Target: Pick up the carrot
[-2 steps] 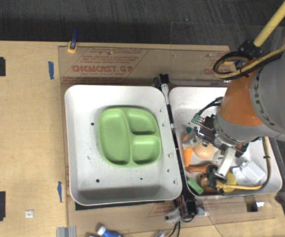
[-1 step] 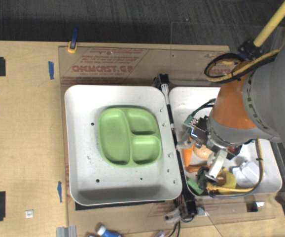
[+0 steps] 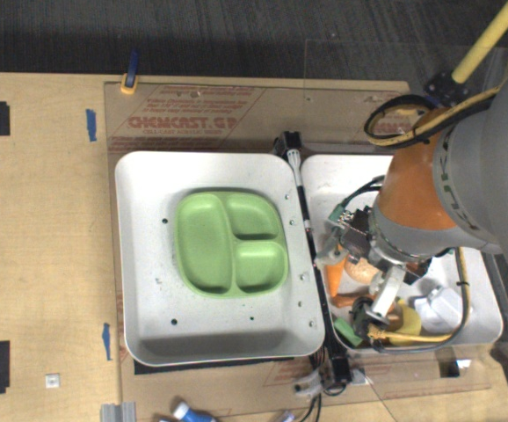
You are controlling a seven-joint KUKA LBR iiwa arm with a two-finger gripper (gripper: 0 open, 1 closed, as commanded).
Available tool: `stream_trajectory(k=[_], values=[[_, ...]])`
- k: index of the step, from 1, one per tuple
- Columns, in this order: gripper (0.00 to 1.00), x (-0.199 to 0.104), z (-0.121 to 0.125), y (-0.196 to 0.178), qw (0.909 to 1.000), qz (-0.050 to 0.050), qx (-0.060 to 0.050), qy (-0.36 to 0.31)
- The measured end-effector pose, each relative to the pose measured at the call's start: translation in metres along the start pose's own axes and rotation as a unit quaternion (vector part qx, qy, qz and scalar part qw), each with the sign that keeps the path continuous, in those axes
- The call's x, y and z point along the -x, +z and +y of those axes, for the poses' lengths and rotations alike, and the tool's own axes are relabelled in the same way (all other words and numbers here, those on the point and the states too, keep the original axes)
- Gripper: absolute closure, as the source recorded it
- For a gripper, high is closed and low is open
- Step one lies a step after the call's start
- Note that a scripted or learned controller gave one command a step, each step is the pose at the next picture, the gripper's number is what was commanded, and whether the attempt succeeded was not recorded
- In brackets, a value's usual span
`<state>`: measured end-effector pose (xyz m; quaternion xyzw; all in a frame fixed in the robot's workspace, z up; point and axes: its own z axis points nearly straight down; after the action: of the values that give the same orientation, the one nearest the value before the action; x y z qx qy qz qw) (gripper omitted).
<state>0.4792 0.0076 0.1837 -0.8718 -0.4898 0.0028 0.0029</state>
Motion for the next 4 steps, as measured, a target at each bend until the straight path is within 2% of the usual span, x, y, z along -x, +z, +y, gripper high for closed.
stream_trajectory(k=[4], values=[[0.00, 0.0000, 0.0000, 0.0000, 1.0000, 0.000, 0.000, 0.000]])
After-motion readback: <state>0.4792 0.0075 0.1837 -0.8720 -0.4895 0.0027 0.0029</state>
